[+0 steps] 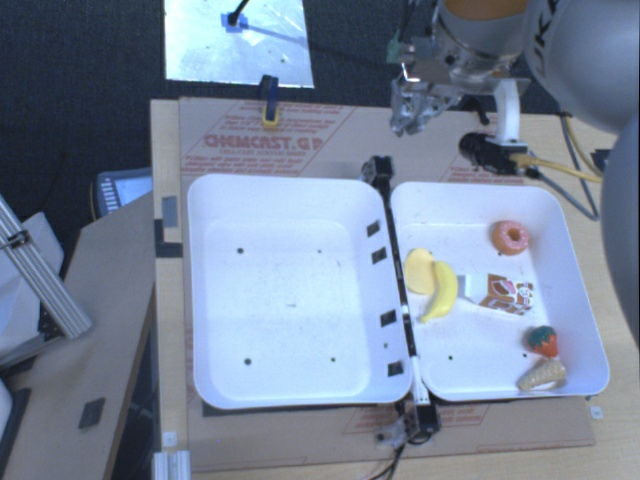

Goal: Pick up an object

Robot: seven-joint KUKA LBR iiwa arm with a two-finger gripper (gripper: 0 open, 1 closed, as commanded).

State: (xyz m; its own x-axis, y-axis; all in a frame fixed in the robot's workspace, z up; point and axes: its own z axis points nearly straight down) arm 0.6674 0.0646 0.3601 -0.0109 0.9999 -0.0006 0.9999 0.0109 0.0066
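My gripper [410, 118] hangs high above the back edge of the right bin [560, 268], near the divider, with nothing visible between its fingers. In the right bin lie a yellow banana [441, 293] with a pale yellow slice [419, 268] beside it near the left wall, a pink-orange doughnut [510, 236] at the back right, a brown and white patterned piece [508, 293] in the middle, a small red and green fruit [542, 340] and a cream cone-shaped piece [541, 374] at the front right.
The left bin [280, 288] sits beside the right one, joined by a black clamped divider [392, 268]. Both rest on a cardboard sheet [270, 138]. A shiny metal plate [238, 26] lies behind the bench at the back left.
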